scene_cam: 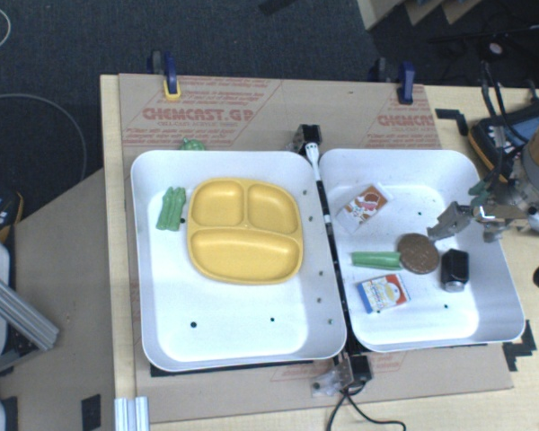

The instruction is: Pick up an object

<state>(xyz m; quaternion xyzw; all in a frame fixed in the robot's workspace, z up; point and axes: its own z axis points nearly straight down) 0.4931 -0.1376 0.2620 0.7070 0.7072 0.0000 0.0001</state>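
While our gripper (470,223) hangs with jaws spread and nothing between them, we see the brown disc (419,253) at its seven o'clock, black block (455,269) and green stick (375,259) flanking it.

Single fixed camera above bench (251,106), looking down at slant, both bins (153,268) in frame.

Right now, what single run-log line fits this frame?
phase: approach | gripper: open, nothing between fingers, over right bin | nearest: black object, brown disc | left bin: yellow tray
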